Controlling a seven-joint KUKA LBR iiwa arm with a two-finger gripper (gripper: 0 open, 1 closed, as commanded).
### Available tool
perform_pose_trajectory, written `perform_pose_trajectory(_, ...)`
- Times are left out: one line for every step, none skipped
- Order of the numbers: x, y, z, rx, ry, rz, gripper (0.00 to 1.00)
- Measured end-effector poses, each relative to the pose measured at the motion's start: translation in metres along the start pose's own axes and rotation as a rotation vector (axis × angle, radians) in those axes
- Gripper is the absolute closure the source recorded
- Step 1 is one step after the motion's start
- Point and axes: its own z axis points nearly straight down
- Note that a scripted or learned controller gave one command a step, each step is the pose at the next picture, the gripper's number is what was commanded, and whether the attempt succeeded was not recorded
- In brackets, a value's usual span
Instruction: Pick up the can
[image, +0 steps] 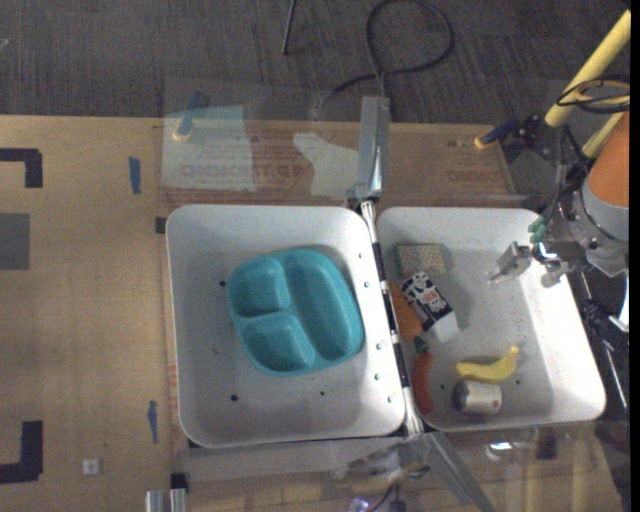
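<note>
Reversed lettering shows faintly on the clear plastic sheet (262, 160) taped to the brown cardboard bench top (80, 330) behind the bins; the characters are too blurred to read; the small black-and-white cow-patterned carton (428, 301) in the right white bin (560, 400) carries print too small to read; no other legible text, number or brand.

Grey KUKA arm with orange band above wrist (610, 165) enters from right edge of scene, far side of right half. Wrist angled down and leftward. Two-finger metal gripper (524, 264) at arm's left end, pointing left. Fingers spread apart, nothing between them: one fingertip (503, 266) reaching left, other shorter-looking beside wrist. Gripper body partly blurred, detail unclear.
</note>
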Motion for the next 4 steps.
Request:
perform_pose_trajectory(0.006, 0.052, 0.106, 0.0, 0.0, -0.07, 0.0)
perform_pose_trajectory(0.024, 0.063, 0.09, -0.005, -0.003, -0.174, 0.0)
perform_pose_trajectory(-0.017, 0.04, 0.139, -0.008, -0.002, -0.329, 0.0)
perform_pose_trajectory(-0.029, 0.118, 0.14, 0.004, 0.0, -0.494, 0.0)
